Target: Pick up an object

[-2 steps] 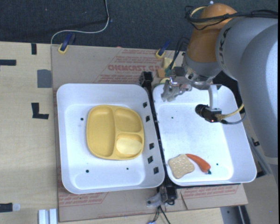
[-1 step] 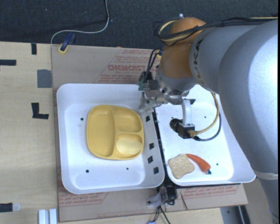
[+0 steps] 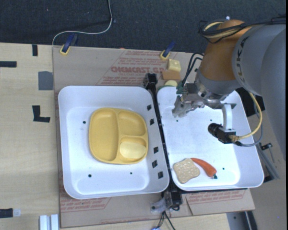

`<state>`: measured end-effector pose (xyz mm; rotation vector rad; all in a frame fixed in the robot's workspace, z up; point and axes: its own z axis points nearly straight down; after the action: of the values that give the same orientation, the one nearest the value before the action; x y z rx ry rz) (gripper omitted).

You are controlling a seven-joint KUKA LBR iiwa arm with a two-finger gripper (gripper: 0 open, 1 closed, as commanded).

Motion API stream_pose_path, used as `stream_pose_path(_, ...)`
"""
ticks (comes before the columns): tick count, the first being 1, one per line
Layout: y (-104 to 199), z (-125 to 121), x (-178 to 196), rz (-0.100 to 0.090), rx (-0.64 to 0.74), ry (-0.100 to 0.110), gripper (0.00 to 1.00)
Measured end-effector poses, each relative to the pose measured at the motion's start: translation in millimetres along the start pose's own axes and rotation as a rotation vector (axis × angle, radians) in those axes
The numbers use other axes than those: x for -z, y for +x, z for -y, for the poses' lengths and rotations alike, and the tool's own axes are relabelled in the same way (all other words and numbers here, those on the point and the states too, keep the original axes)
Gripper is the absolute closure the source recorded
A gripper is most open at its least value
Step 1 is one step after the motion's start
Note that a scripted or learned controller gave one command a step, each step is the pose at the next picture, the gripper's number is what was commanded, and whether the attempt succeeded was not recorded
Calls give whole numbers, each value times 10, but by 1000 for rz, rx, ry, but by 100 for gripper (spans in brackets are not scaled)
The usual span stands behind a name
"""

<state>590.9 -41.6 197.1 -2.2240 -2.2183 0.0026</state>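
The grey arm's two-finger gripper hangs low over the far left part of the right shallow white bin, above bare floor; whether its jaws stand wide or narrow cannot be told, and nothing shows between them. The likely targets lie well apart from it at the near edge: a round speckled tan slice of toy bread touching a slim orange toy carrot.

Closing here would probably catch nothing. Reaching for the pair risks nudging one against the other, or pinning the flat slice against the bin's near wall (a thin piece offers little to grip).

The left white bin holds a yellow divided plastic tray. Both bins sit on a brown cardboard sheet on the pale wooden counter, dark carpet beyond.
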Motion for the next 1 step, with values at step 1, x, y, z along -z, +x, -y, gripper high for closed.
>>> stream_pose_path(1, 841, 422, -141, -3, 10, 5, 100)
